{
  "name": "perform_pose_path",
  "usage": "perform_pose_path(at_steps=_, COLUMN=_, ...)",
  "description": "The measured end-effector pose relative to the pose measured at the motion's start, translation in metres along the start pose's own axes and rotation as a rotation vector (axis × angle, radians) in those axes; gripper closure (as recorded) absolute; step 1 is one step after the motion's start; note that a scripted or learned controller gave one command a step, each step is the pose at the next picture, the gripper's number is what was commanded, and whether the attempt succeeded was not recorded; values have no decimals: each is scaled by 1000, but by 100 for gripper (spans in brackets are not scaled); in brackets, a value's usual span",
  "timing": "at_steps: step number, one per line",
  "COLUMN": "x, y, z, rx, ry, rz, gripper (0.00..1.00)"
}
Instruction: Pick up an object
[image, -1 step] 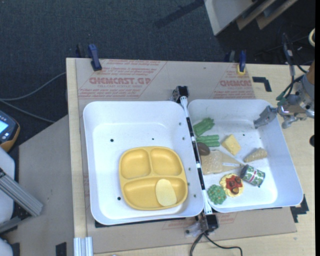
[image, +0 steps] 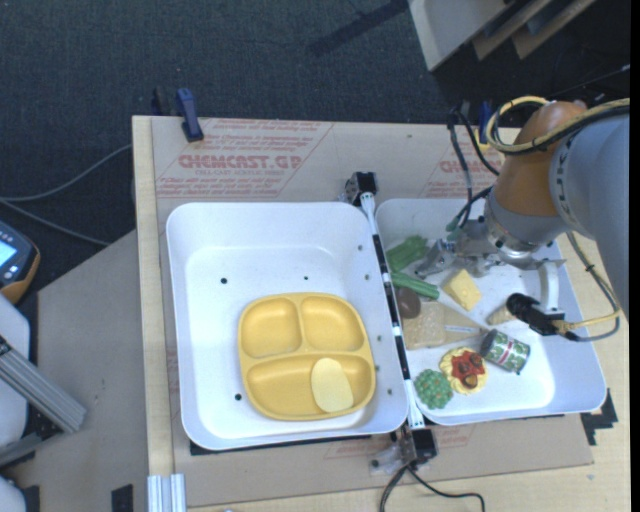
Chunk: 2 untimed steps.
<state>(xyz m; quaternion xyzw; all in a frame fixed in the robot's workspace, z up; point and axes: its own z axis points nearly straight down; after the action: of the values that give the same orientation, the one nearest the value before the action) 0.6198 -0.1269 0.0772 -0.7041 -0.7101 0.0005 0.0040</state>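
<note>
Reaching in over the right-hand bin (image: 575, 385), our gripper (image: 452, 252) hangs low among a scatter of toy food, and we cannot tell from this slanted view how its jaws stand. Nothing shows between them, so we judge the pick not yet made: the approach looks done, while the grasp and the lift are left. Just beside the jaws, toward the divider, lies a green leafy piece (image: 405, 252); just below them sits a pale yellow cheese wedge (image: 463, 291), the likeliest target. Farther on the near side lie a tan bread slice (image: 425, 325), a small can (image: 506, 352), a pizza slice (image: 466, 368) and a broccoli floret (image: 432, 388). Well apart from the jaws, across the divider, the left-hand bin (image: 200, 260) bears a yellow divided plate (image: 270, 330) with a pale oval piece (image: 332, 385) in its front compartment.
</note>
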Motion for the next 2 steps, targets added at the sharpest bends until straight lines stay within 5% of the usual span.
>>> perform_pose_path(at_steps=1, x=-6, y=1, z=-18, rx=-10, ry=-6, rz=6, gripper=100)
perform_pose_path(at_steps=2, x=-6, y=1, z=-18, rx=-9, ry=-6, rz=6, gripper=0)
